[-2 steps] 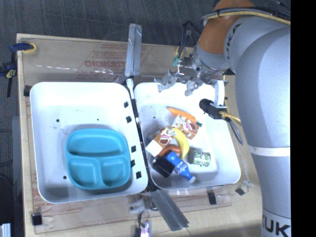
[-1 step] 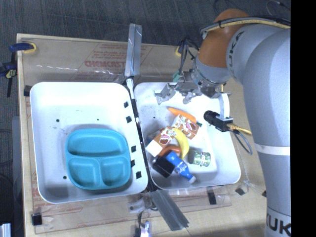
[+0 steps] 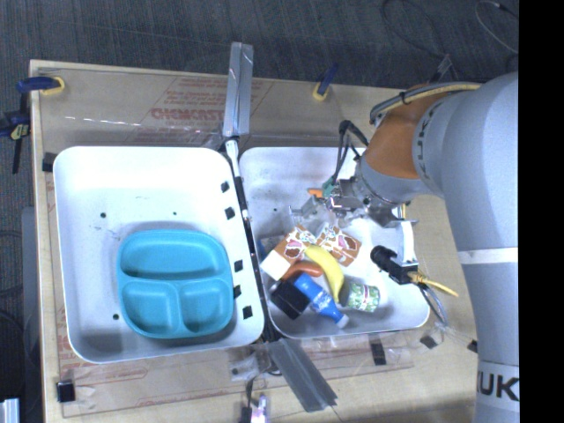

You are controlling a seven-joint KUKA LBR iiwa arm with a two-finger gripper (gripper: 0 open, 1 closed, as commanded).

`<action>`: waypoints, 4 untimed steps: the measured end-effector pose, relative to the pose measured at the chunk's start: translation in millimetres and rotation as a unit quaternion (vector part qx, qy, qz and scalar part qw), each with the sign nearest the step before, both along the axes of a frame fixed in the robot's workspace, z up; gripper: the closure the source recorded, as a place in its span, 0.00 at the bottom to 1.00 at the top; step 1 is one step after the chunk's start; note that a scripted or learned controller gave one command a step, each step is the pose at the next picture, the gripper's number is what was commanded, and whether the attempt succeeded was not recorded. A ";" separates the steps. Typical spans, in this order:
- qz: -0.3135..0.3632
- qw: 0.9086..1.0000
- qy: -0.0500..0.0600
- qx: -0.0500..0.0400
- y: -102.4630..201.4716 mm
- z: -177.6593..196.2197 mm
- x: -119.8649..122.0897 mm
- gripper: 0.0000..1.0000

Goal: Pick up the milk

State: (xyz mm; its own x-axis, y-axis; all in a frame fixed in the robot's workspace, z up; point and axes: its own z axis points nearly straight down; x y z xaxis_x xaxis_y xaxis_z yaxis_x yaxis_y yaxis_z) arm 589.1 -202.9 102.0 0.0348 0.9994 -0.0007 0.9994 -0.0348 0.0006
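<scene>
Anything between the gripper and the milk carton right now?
Camera view: gripper hangs just above the milk carton; between them lies a short stretch of bare bin floor.

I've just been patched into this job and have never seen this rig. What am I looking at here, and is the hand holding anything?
One camera looks down at a slant on a bench with two white bins. The grey arm with the orange band reaches in from the right; its hand sits low over the right bin, above a pile of things. I can't tell whether it grips anything. The pile holds a brown-and-white milk carton, a banana, a blue bottle, a black block and a green can. The left bin holds a blue divided tray.
</scene>
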 end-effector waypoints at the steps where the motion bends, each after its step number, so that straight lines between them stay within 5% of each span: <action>1: -0.053 0.999 0.002 0.001 -2.2 71.5 -64.6 0.00; 3: -0.015 1.000 -0.002 -0.002 -6.6 -8.3 -31.9 0.00; 4: -0.014 1.000 -0.002 -0.003 -7.7 0.2 -31.2 1.00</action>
State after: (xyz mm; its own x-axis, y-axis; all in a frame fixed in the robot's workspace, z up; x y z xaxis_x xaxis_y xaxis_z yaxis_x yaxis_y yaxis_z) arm 557.9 -210.7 102.3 0.0627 0.9980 -0.0060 0.9980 -0.0627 0.0053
